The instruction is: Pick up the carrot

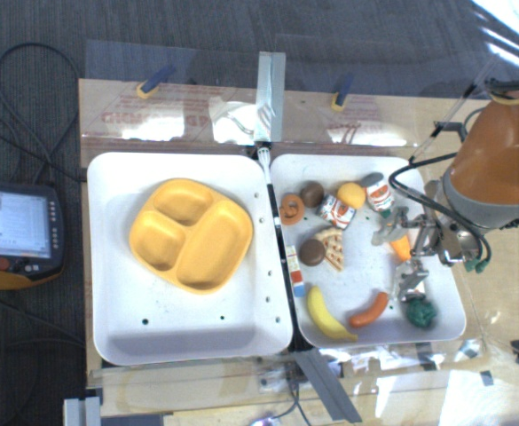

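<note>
The two small red-and-white cans (338, 211) in the right bin carry label markings, but the print is too small to read. Left of the surface, a handheld control tablet (18, 232) with a pale lit screen lies on the dark grey carpet (28, 25), with a black cable (37, 69) looping above it.

The surface (179, 114) is a pale wooden board with a clear glossy sheet along its far side, and two blue clips (155, 80) sit near that far edge. Two shallow white bins stand side by side with a grey metal rail (271, 96) rising between them. The left white bin (117, 327) holds a yellow plastic plate (191, 234) divided into three compartments. The right white bin (365, 331) holds small toy foods: an orange round piece (292, 208), two brown round pieces (311, 193), a yellow-orange ball (351, 193), a tan waffle-like wedge (333, 248), a yellow banana (326, 316), a reddish sausage (369, 310) and a green leafy lump (420, 312).

The grey arm (481, 193), with its orange band (497, 145), reaches in from the right over the right bin's right side. The metal pincer (404, 245) hangs low there, one finger (389, 231) just left of the carrot and other parts below it. The small orange carrot (402, 247) lies at the pincer, between the metal parts. Whether the fingers are apart or closed on it I cannot tell.
</note>
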Tool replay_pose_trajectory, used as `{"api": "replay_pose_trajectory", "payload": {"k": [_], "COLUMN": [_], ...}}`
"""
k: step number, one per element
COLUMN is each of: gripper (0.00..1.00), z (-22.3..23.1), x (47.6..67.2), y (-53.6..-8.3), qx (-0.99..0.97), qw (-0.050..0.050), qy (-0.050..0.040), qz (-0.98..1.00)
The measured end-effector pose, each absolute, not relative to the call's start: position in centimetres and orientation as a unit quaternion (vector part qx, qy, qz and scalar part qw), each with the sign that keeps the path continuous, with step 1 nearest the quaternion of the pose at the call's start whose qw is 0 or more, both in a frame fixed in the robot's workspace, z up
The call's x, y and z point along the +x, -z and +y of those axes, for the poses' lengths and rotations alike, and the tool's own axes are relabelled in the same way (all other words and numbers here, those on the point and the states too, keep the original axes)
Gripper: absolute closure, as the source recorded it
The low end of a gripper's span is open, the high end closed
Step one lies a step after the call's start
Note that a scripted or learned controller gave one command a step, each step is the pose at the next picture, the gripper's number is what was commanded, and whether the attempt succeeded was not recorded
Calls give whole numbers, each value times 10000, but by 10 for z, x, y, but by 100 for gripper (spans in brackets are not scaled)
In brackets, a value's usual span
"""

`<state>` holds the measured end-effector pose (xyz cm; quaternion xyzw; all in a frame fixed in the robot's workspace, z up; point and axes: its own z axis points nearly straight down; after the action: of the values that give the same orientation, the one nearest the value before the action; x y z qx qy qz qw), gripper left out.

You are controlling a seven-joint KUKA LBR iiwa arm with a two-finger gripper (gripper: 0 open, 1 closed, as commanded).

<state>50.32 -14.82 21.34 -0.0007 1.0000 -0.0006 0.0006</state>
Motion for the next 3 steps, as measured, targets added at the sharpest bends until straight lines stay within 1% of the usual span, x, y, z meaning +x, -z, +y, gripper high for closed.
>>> {"api": "replay_pose_trajectory", "payload": {"k": [1,2,3], "gripper": [0,0,100], "z": [-194,-216,-215], "x": [595,580,583], "y": [-93,-91,-103], "qx": [39,989,972], "qw": [111,77,114], "qy": [41,2,30], "qz": [9999,9951,9952]}}
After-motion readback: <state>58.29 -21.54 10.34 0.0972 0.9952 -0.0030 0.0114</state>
